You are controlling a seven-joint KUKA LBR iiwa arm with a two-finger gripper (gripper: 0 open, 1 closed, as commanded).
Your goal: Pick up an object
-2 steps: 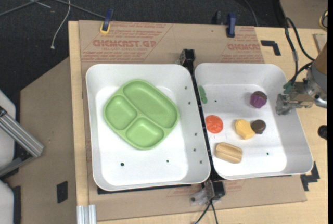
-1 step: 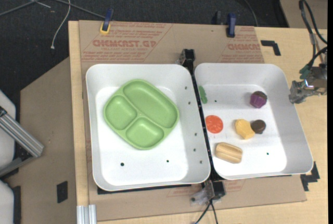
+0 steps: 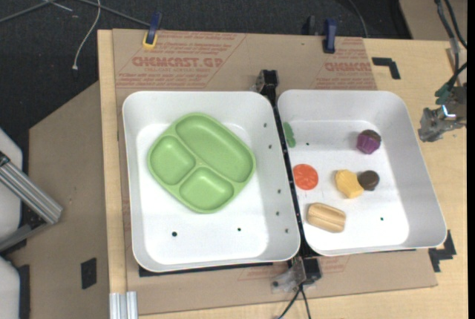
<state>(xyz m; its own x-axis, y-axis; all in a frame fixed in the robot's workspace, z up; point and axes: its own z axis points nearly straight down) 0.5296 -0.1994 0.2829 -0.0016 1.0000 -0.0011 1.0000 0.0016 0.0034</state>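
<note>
You had two white bins side by side at the middle of the frame. The left bin (image 3: 148,236) held a green divided plate (image 3: 201,162), lying flat in its upper half, three compartments facing up. The right bin (image 3: 386,236) held the loose pieces you could go for: a purple piece (image 3: 368,141) toward its upper right, a red-orange round piece (image 3: 305,176) near its left wall, a yellow piece (image 3: 347,183) at its middle touching a dark brown round piece (image 3: 368,179) just to its right, and a tan bread-like piece (image 3: 326,217) lower down, toward the front. A small green piece (image 3: 289,135) lay against the left wall of that bin, near the top.

Your gripper (image 3: 439,121) was at the right edge of the frame, beside the upper right corner of the right bin and outside its rim, well apart from every piece. It looked small and blurred there, so how its jaws stood could not be told, and nothing could be seen in it.

The bins sat on a cardboard sheet (image 3: 185,61) printed in red, pinned at the top by a blue-and-yellow clamp (image 3: 154,28) and a blue clamp (image 3: 329,35).
</note>
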